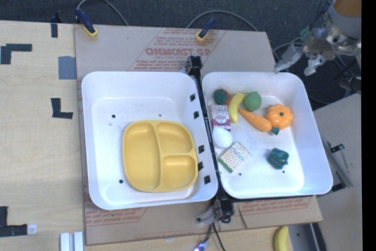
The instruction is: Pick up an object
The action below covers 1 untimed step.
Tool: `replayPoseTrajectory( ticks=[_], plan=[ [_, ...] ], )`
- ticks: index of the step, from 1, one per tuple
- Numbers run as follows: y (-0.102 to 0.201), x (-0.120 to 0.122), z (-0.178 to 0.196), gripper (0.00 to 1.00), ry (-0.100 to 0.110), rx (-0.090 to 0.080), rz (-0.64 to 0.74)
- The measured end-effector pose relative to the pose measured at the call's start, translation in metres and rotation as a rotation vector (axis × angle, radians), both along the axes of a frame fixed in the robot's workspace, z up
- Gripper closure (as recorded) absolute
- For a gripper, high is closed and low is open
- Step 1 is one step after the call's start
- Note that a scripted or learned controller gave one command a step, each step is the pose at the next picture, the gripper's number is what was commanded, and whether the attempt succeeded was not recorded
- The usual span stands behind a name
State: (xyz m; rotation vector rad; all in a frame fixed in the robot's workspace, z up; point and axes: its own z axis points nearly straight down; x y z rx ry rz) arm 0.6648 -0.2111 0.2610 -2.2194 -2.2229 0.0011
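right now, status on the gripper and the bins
Gripper open, above right bin's far rim, holding nothing. Toy food untouched: carrot, pumpkin, banana. Nothing in the way.

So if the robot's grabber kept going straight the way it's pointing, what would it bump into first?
The gripper points down and left, toward the right white bin's far rim. Going straight on, it would probably meet that rim first, or pass over it toward the round green toy. Height is hard to judge from above.

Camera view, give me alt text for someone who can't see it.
The gripper hangs open above the right bin's far rim, holding nothing. That bin holds toy foods, including a carrot, a banana and an egg; the left bin holds a yellow divided tray.
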Motion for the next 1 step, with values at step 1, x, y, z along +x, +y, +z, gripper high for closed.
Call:
replayPoseTrajectory(
  ticks=[1],
  plan=[
    [0.0668,0.0030,-0.1028,0.00,0.002,0.001,0.001]
  ],
)
